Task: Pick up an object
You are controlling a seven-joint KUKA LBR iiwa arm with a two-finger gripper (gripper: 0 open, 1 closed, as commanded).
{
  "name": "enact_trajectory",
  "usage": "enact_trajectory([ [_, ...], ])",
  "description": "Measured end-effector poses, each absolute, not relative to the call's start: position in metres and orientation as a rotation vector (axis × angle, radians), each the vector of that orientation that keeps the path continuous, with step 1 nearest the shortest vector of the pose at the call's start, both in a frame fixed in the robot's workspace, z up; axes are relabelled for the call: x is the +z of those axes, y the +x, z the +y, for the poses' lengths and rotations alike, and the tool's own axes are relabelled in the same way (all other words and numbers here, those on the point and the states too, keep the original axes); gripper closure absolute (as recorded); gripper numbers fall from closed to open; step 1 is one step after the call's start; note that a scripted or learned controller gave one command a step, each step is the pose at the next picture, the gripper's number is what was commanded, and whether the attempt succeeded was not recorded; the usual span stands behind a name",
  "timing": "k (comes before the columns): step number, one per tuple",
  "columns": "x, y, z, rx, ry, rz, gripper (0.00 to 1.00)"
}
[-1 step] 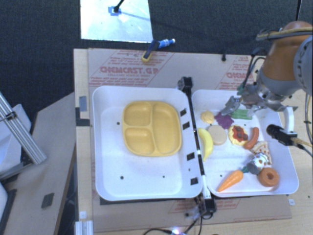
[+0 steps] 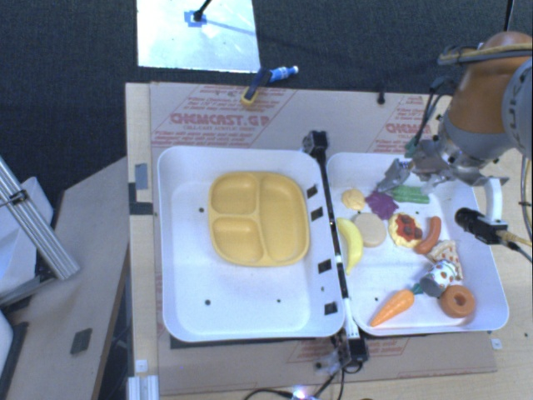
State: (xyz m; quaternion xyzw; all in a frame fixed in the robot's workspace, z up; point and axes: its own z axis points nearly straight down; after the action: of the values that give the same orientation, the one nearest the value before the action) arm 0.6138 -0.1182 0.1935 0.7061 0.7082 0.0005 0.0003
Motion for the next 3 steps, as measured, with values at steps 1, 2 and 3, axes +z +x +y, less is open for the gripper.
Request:
enact_trajectory([
  [1, 0.139, 0.623, -0.121, -0.003, 2.220, 2.225, 0.00],
  [2, 0.087, 0.623, -0.121, -0.001, 2.220, 2.223, 0.00],
  [3, 0.102, 0.625, -0.121, 0.006, 2.216, 2.220, 1.00],
])
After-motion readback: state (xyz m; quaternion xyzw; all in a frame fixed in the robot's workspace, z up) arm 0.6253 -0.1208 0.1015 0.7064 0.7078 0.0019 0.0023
